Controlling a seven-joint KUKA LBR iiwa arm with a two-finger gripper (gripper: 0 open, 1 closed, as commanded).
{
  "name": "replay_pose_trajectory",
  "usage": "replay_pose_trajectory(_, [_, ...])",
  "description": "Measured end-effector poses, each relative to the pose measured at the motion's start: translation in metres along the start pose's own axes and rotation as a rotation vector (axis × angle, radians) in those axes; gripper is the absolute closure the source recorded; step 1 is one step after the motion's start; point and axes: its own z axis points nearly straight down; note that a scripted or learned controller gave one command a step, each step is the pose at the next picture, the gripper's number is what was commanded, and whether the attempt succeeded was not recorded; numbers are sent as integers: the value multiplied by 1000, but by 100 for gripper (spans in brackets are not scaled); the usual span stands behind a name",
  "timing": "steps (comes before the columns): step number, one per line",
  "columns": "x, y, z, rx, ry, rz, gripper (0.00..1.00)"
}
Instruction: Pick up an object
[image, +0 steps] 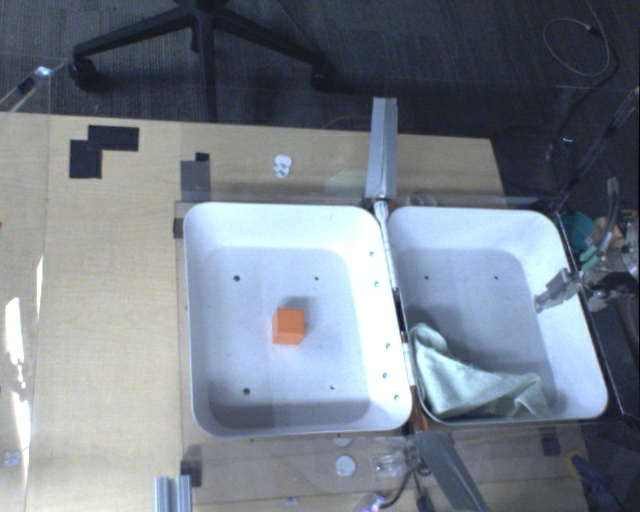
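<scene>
A small orange cube (289, 326) lies on the floor of the left bin (215, 250), a little left of its middle. A crumpled pale green cloth (465, 380) is bunched in the front left corner of the right bin (480, 240). My gripper (556, 291) pokes in over the right bin's right rim, well apart from the cloth and far from the cube. Little of it shows, and nothing can be seen held in it.
A grey metal post (382, 150) stands behind the seam between the two bins. Black tape marks (100, 148) lie on the wooden bench at the back left. Cables and arm hardware (605, 240) crowd the right edge.
</scene>
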Motion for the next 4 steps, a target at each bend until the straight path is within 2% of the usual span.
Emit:
replay_pose_trajectory(1, [-5,-21,71,0,0,-173,0])
replay_pose_trajectory(2, [-5,-21,71,0,0,-173,0])
replay_pose_trajectory(3, [-5,-19,143,-5,-2,-144,0])
replay_pose_trajectory(4, [-5,-17,131,-11,-3,-145,100])
